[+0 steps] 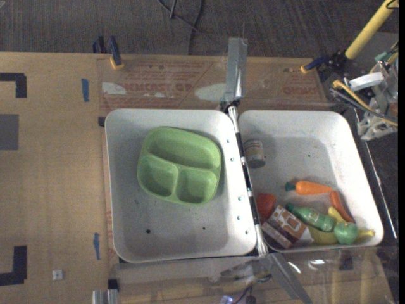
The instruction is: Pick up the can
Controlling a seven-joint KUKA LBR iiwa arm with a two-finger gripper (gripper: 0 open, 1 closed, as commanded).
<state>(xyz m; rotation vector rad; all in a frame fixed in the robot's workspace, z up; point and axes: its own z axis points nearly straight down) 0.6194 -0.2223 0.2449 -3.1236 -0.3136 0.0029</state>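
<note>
The can (254,152) is found in the right bin (316,124), standing close against the left wall, near the divider between the two bins. It is small, with a pale label, and it stands apart from the other things. A heap of toy food is piled in the near corner of that same bin — an orange carrot (313,187), a green bottle (314,218), a brown carton (284,226) and something red (266,203) beside it. A green divided plate (180,165) is laid in the left bin (126,233).

At the far right edge some grey and white parts can be seen, with cables around them. Whether the gripper is among them cannot be told, and nothing can be said of what it has hold of.

The can has not been picked up — the job looks to be at its very start. For the next move, the arm would need to be brought over the right bin and lowered above the can. Care would be needed, because the wall is so close to the can on one side.
</note>
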